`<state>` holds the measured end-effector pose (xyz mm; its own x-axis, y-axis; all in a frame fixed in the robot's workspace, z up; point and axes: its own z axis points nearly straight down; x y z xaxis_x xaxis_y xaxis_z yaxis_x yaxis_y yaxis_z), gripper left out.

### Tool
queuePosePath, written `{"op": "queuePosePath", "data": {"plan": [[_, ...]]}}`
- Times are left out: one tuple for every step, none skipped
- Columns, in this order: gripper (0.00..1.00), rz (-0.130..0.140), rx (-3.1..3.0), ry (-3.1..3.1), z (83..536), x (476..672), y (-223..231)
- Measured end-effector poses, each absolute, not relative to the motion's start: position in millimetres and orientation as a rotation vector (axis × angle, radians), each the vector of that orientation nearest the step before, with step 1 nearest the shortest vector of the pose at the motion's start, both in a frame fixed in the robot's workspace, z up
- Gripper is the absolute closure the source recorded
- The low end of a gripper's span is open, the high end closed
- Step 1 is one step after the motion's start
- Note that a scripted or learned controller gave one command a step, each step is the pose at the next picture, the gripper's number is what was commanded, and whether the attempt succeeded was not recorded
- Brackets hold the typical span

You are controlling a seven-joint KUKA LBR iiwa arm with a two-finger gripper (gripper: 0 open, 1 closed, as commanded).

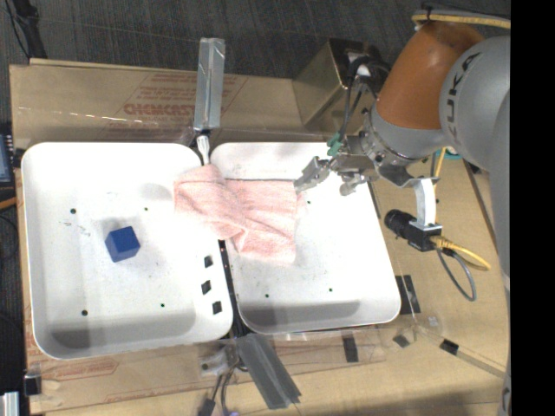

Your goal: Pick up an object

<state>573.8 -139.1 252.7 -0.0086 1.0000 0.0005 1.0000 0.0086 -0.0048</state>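
A pink cloth point(247, 213) lies crumpled across the divider between the two bins, most of it in the right bin point(347, 267). A blue cube point(122, 243) sits alone in the left bin point(52, 198). My gripper point(329, 180) hangs over the upper part of the right bin, just right of the cloth's top right corner. Its fingers point(309, 176) are spread open, with nothing between them. The left finger's tip is close to the cloth's edge; I cannot tell whether it touches.
A grey metal post point(209, 85) stands behind the bins at the divider. Brown cardboard point(104, 94) backs the left bin. Black clips point(212, 286) sit along the divider's front part. The right bin's lower half shows bare white floor.
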Motion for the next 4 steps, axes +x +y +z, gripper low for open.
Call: {"op": "queuePosePath", "data": {"plan": [[0.0,0.001,-1.879,-2.517,92,596.7,-149],[0.0,0.002,-1.615,-2.69,92,587.4,-111],[0.0,0.001,-1.547,-2.734,93,628.8,-98],[0.0,0.002,-1.527,-2.743,92,621.2,-103]]}}
